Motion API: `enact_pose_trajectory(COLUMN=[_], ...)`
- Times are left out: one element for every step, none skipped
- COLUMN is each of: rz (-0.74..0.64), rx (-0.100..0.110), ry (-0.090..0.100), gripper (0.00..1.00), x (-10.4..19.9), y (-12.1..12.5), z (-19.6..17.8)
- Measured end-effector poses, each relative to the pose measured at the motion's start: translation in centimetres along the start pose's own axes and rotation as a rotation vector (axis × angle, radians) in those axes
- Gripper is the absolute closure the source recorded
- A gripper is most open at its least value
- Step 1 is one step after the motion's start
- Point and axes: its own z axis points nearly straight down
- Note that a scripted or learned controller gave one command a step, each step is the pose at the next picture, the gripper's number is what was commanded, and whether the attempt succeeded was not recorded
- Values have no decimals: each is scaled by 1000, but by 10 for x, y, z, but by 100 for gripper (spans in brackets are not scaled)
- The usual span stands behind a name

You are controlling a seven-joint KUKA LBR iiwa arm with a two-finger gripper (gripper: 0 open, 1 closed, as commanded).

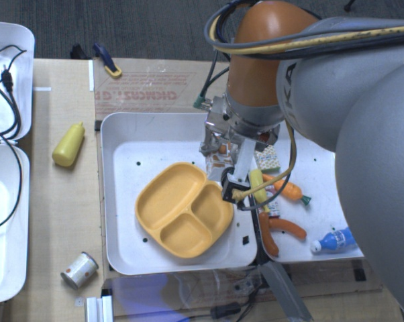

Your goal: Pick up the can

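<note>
The can (79, 269), silver with a red mark on its side, lies tipped over on the wooden bench, outside the bins and just past the front left corner of the middle bin (115, 200). My gripper (217, 147) hangs over the back right part of that bin, above the far edge of a yellow divided plate (182, 210). It is far from the can, up and to the right of it. The wrist hides most of the gripper.
A yellow squeeze bottle (68, 145) lies on the bench left of the middle bin. The right bin holds a carrot (290, 192), a sausage (288, 227), a blue bottle (333, 240) and a patterned packet (267, 158). Black cables (4, 106) lie in the far left bin.
</note>
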Motion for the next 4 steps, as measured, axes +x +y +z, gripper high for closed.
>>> enact_pose_trajectory(rz=[195,319,467,555], rx=[0,0,1,1], ry=[-1,-1,0,-1], gripper=[100,100,100,100], x=[13,0,35,5], y=[-16,80,19,-43], z=[0,9,20,34])
